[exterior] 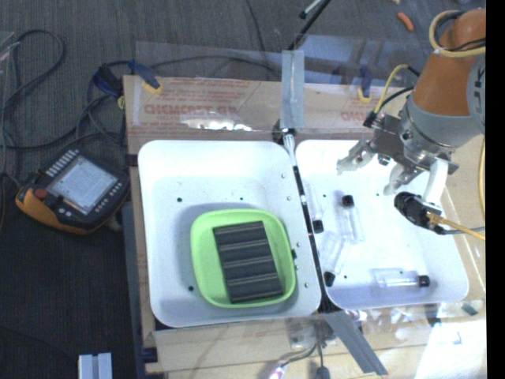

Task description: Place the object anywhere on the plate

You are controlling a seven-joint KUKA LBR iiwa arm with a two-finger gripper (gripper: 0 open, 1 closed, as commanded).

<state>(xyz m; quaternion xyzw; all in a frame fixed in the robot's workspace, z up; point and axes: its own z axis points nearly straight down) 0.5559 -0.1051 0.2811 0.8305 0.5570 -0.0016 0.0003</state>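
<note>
- Dark carpet surrounds the bench; a teach pendant (72, 189) lies far left of the fingers.
- Left bin (158, 172): green plate (202, 243) already carrying a dark ribbed block (248, 260), likely the delivered object.
- Right bin (442, 275): clear tubes (398, 278) lie below the fingers.
- Gripper (371, 170) hovers, fingers spread, nothing between them — apparently released.

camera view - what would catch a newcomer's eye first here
The bright green plate in the left bin stands out, with a dark ribbed block lying on it. Next comes the grey arm's orange band at upper right, its gripper hanging over the right bin.
</note>
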